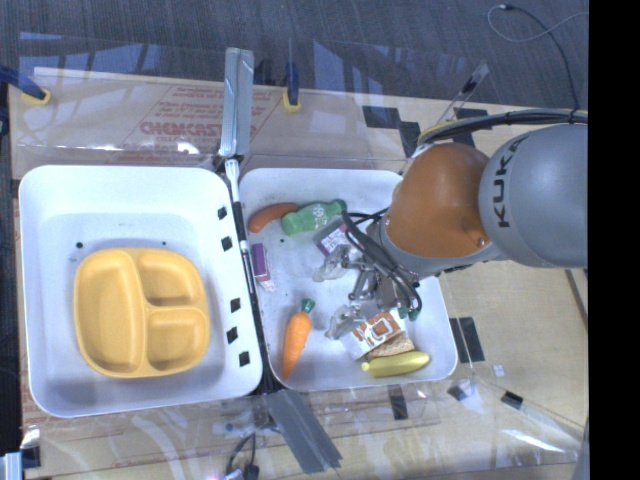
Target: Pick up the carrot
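Gripper [350, 286] over right bin [330, 183] beside carrot [295, 338]; yellow tray [140, 313] in left bin [60, 193]

- carrot [294, 340]: orange with a green top
- divided plate [141, 311]: yellow
- both bins [60, 193]: white
- bottle [312, 216]: green
- sausage [271, 216]: reddish orange
- pickle [396, 364]: yellow-green
- small packet [381, 333]: orange, brown and white print
- arm [520, 203]: grey, with an orange band
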`<move>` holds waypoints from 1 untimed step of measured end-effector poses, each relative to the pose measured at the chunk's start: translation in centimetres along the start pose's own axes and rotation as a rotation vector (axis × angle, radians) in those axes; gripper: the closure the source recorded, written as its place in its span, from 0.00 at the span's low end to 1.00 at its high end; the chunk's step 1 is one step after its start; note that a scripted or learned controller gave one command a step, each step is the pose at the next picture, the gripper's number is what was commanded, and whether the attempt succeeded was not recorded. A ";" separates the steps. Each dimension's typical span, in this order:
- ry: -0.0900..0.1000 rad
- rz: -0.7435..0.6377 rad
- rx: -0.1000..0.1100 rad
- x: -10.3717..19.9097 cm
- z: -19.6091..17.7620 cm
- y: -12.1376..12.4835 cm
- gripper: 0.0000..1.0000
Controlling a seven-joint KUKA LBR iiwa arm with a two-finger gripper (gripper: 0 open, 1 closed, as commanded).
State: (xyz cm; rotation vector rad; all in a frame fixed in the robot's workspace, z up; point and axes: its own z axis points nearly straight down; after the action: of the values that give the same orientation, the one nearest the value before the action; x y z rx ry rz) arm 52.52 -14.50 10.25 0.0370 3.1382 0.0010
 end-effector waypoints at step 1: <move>0.000 -0.194 0.001 1.2 -9.0 6.5 0.00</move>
State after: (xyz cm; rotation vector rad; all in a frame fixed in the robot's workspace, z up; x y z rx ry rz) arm 51.49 -8.01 19.27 -0.2674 3.1269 -0.0006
